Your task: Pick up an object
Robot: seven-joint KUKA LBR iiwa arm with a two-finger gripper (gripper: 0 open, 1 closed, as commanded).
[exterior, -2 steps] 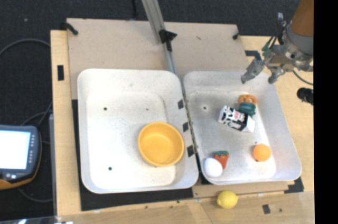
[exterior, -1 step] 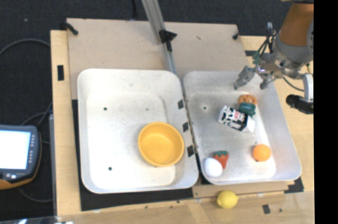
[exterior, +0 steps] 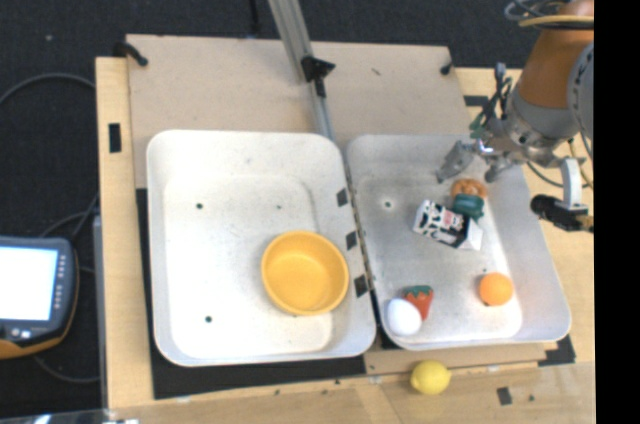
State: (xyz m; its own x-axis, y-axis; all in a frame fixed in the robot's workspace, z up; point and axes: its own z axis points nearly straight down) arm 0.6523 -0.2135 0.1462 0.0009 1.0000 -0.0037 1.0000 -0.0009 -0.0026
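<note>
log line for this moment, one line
gripper: above right bin, far end | holding: nothing seen | nearest: small toys | left bin: yellow bowl

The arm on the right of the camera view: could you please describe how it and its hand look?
The arm is a rounded grey body with a broad orange band above the wrist. Thin cables loop over its top and trail beside it. Its hand is small, grey metal, with two slim fingers.
</note>
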